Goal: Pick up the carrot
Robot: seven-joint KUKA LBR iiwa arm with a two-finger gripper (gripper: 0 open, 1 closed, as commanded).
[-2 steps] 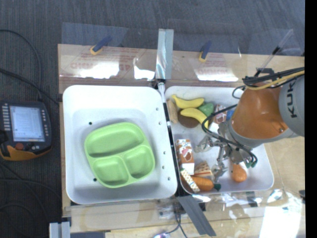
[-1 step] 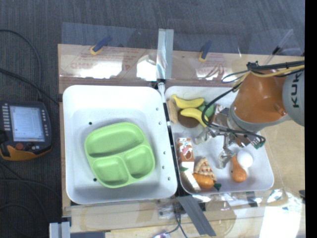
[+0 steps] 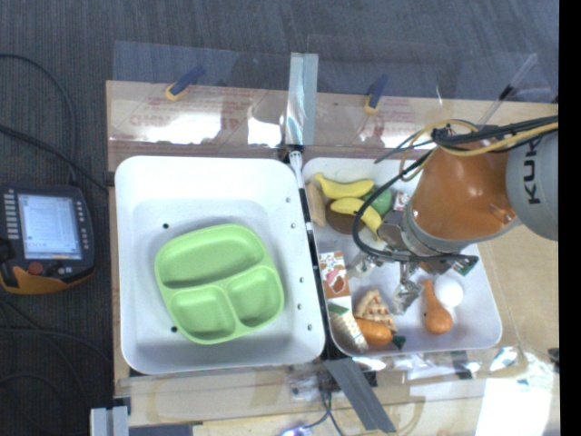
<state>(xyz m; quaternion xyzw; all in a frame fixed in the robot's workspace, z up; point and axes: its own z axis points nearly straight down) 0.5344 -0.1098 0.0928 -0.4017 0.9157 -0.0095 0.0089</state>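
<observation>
Carrot (image 3: 437, 311) lies in the right bin (image 3: 486, 330), near its front right corner, just beside a white egg (image 3: 449, 292). It looks stiff, light and smooth; the thick middle seems the surest hold. End effector (image 3: 406, 291) hovers close beside it; whether it's apart or together I cannot tell.

carrot (image 3: 436, 309) | orange, tapered | lying flat | right bin, near front-right corner, beside white egg (image 3: 449, 292)

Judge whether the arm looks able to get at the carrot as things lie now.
Probably yes. The gripper hangs over the right bin just beside the carrot, whose top lies uncovered; a white egg touching it may crowd the grasp.
</observation>
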